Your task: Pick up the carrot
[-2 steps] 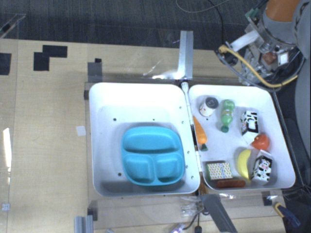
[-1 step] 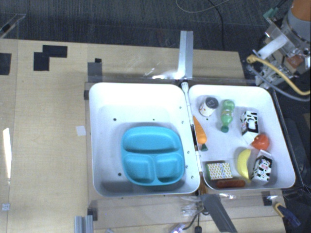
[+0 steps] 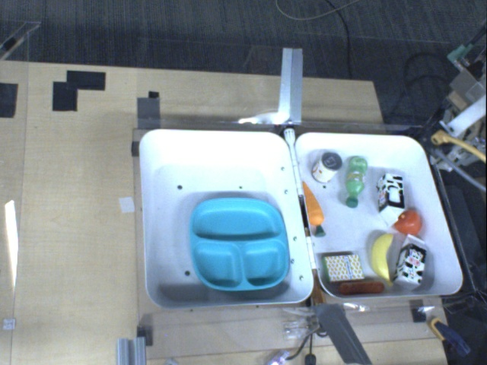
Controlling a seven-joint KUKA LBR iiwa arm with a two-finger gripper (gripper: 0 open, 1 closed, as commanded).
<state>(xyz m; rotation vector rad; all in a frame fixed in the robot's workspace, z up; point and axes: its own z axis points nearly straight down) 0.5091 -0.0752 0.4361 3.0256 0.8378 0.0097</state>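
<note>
Two white bins side by side on the wooden counter (image 3: 68,204). In the left bin (image 3: 163,173), just one blue tray (image 3: 240,242) with three compartments, lying toward the near side.

In the right bin (image 3: 443,230), the carrot (image 3: 313,206) flat along the left wall, just beside the edge where both bins meet. Orange body pointing toward the far side, small green end toward the near side. Apart from the other things, nothing on top of it.

Near the carrot, on the far side, a small round can (image 3: 329,166), and next to this a green bottle (image 3: 354,179) lying down. Further right a black-and-white carton (image 3: 390,191), with a red-orange round piece (image 3: 409,222) just below it. At the near side a yellow banana (image 3: 381,255), touching or almost touching a second black-and-white carton (image 3: 412,263) on its right. Left of the banana a small patterned box (image 3: 342,266), and in front of this a brown sausage-shaped thing (image 3: 361,287) by the near wall.

Behind the bins, a grey metal post (image 3: 292,82) standing in line with the gap between them.

About the claw, open or closed: cannot tell. Nothing gripping the carrot.
</note>
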